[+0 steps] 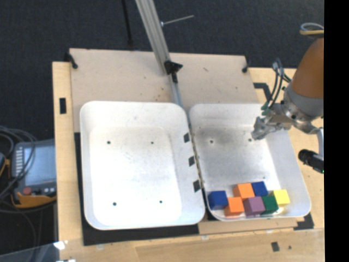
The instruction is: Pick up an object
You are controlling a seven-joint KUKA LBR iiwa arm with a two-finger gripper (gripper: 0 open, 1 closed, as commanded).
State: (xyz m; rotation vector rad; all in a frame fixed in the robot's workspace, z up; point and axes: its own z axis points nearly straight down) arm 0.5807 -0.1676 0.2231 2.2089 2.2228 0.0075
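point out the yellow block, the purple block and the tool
yellow block [281, 196]: camera view, its top face
purple block [254, 204]: camera view, its top face
tool [258, 131]: camera view, its tip

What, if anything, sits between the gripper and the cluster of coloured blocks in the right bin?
Nothing visible does. The gripper is over the upper right part of the right bin, and the coloured blocks are bunched along that bin's near edge. Bare white bin floor lies between them.
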